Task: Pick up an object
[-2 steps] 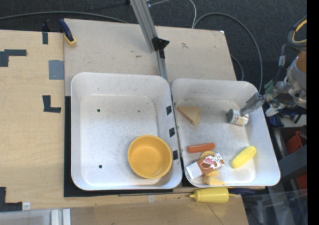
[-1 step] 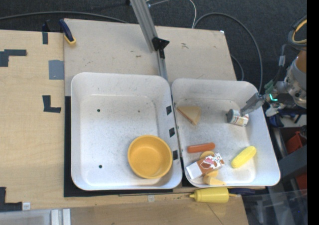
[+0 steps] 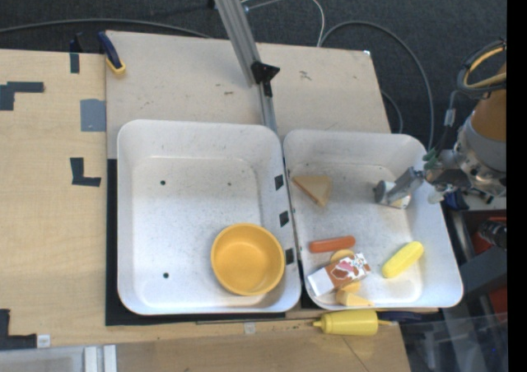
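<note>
**Arm low over the right bin's far right side**

While the grey arm (image 3: 486, 136) reaches in from the right with its orange band showing, its gripper (image 3: 392, 192) sits low over the upper right part of the right bin (image 3: 436, 280); whether the jaws are spread or pressed together cannot be told, and nothing is seen between them. On the tabletop (image 3: 49, 156) the left bin (image 3: 140, 156) holds a yellow bowl (image 3: 247, 258) near its front right corner. Left of the gripper lies a tan wedge (image 3: 313, 189). Nearer the front are a yellow corn-like piece (image 3: 403, 259), an orange sausage (image 3: 332, 244) and a small printed packet (image 3: 344, 269). A yellow bottle (image 3: 350, 323) lies just outside the front rim.
</note>
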`<state>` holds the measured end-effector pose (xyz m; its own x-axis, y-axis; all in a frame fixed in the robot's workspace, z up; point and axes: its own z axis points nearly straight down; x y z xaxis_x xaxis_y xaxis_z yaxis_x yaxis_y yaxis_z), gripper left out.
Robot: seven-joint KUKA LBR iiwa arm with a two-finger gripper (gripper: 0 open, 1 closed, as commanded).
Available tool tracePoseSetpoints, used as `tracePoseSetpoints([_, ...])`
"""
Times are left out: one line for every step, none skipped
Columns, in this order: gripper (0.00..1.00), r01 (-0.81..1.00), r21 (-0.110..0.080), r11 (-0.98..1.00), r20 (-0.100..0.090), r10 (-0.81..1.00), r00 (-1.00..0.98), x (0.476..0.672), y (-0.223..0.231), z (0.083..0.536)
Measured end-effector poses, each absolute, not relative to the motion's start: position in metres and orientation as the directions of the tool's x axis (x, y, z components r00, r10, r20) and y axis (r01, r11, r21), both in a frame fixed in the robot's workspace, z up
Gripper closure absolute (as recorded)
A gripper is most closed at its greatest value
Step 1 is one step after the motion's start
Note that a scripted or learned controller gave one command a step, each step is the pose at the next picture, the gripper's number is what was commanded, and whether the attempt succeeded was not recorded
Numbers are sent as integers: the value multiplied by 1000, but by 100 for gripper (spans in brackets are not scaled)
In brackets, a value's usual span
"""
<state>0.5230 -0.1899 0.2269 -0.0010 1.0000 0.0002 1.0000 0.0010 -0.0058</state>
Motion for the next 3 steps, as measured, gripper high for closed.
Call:
tracePoseSetpoints([0,1000,-6,1,1,1000,-1,520,-189,183])
tracePoseSetpoints([0,1000,-7,0,1,1000,0,517,-197,135])
tracePoseSetpoints([100,1000,-3,2,1,1000,-2,518,-196,147])
